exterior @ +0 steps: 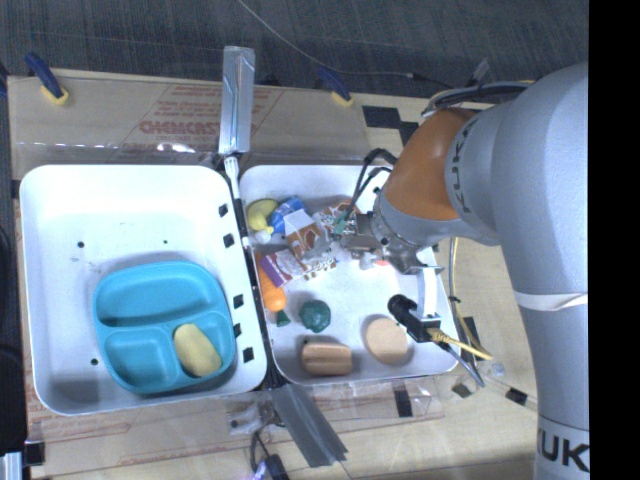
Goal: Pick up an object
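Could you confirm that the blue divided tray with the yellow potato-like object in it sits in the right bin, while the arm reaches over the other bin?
Not quite: the blue divided tray sits in the left bin, not the right, as the camera view shows. The yellow potato-like object does lie in one of its compartments, and the arm reaches over the other bin, the right one.

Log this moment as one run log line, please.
arm over right bin | gripper: fingers unclear | blue tray in left bin

Glossy white plastic bins, smooth blue plastic tray, matt cardboard bench.
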`<state>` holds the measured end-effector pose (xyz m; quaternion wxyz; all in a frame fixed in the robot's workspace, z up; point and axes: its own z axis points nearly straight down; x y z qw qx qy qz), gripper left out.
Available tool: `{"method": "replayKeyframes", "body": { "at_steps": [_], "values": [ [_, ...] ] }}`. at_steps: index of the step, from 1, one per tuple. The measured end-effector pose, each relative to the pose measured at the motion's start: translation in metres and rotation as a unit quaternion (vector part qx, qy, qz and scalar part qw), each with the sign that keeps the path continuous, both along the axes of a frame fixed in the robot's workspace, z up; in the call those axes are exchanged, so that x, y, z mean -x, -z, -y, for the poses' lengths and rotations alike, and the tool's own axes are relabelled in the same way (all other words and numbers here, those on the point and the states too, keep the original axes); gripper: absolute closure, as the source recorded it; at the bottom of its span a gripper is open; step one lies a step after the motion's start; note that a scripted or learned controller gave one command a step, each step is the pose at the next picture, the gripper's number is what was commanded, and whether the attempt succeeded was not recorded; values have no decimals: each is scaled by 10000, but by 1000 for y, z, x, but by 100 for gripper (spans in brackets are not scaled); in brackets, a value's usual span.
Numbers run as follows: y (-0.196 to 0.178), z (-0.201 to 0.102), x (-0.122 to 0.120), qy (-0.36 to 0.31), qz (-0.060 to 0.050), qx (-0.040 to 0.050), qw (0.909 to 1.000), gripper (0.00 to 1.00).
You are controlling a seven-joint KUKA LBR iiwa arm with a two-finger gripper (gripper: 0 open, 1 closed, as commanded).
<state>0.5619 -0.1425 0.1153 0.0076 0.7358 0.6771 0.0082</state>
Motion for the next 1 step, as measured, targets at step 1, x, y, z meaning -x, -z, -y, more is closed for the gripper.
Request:
{"method": "replayKeyframes", "body": {
  "at_steps": [1],
  "values": [
    [-11,0,-1,-26,2,-2,10000,100]
  ]
}}
